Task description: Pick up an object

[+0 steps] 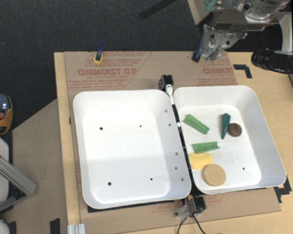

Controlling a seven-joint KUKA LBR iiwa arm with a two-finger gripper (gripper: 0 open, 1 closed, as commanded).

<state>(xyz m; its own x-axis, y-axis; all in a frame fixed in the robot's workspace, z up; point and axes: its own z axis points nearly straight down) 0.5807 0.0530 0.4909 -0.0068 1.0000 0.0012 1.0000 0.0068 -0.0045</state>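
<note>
Hanging above the far edge of the worktop (135, 66), beyond the right-hand shallow white bin (262, 134), the pincer (212, 48) points down over the brown cardboard sheet; its fingers pinch nothing, though whether they are spread or pressed together I cannot tell. All the loose objects lie in that right-hand bin. A light green wedge-shaped block (196, 124) rests tilted near the bin's left wall, toward its far side. A dark teal tapered piece (225, 125) stands beside a small brown round disc (234, 130), the two touching or nearly so. A flat green rectangular bar (205, 147) lies just above a pale yellow soft-looking lump (200, 160), which sits against a tan round disc (214, 174) near the bin's near edge. The left-hand shallow white bin (90, 154) adjoins the right one along a black hinge strip (175, 118).
</note>
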